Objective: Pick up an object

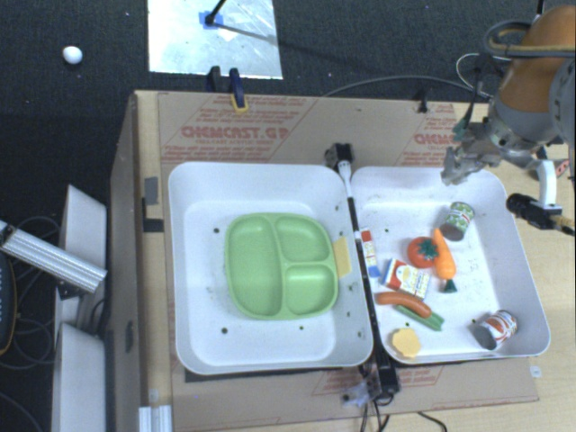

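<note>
Your gripper (457,167) hangs over the far rim of the right bin (522,268), and you cannot tell from here how it is set; nothing shows in its grasp. Below it in that bin lie a small green-labelled can (458,220), a tomato (420,252) touching a carrot (443,256), a carton (407,281), a sausage (402,302), a yellow piece (406,342) and a tipped can (496,328). The left bin (202,331) holds a green divided plate (279,266).
</note>
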Action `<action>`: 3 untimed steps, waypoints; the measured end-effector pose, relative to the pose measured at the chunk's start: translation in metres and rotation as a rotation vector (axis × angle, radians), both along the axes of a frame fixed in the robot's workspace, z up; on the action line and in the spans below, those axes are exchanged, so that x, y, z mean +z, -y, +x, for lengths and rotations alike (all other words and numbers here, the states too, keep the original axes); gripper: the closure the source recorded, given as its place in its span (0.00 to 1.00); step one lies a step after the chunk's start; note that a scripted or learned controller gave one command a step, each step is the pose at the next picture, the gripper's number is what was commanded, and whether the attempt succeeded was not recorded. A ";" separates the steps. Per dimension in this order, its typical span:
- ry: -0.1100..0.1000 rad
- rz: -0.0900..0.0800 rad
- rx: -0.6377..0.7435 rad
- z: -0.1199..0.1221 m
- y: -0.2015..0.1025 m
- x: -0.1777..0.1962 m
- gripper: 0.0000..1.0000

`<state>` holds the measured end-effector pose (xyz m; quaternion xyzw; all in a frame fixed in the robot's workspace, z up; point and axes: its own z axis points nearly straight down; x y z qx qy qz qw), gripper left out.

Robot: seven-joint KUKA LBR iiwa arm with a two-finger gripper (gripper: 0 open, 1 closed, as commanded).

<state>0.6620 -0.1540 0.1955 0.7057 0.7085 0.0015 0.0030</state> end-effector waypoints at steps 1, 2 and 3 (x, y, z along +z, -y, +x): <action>-0.003 0.001 0.000 -0.001 0.000 -0.001 0.00; -0.007 0.002 -0.001 0.006 0.008 -0.112 0.00; -0.004 0.001 0.000 0.007 -0.003 -0.110 0.00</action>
